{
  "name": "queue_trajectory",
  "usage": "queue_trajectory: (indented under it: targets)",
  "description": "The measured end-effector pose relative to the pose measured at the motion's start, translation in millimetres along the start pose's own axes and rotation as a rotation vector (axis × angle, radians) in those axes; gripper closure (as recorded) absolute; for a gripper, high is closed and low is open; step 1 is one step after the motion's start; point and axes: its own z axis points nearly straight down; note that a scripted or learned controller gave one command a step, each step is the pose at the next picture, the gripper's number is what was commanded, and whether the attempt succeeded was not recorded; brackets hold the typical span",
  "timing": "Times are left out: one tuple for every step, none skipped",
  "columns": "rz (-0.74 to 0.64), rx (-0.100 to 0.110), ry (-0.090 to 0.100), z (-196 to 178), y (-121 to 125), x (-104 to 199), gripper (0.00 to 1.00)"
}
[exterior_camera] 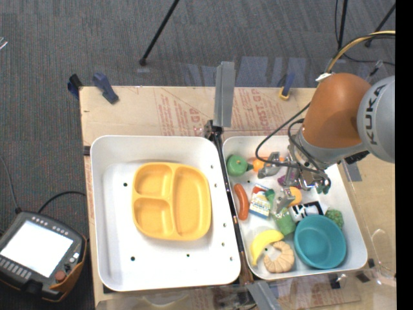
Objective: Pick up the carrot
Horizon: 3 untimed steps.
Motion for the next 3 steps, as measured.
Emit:
queue_trajectory:
  targets:
    - [0.106,0.002,-0.023,36.0,-21.6,22.1,0.00]
    - [0.324,0.002,-0.025,35.7,-24.2,21.2,0.00]
    - [0.347,0.003,-0.024,37.6,-4.5,104.6,0.00]
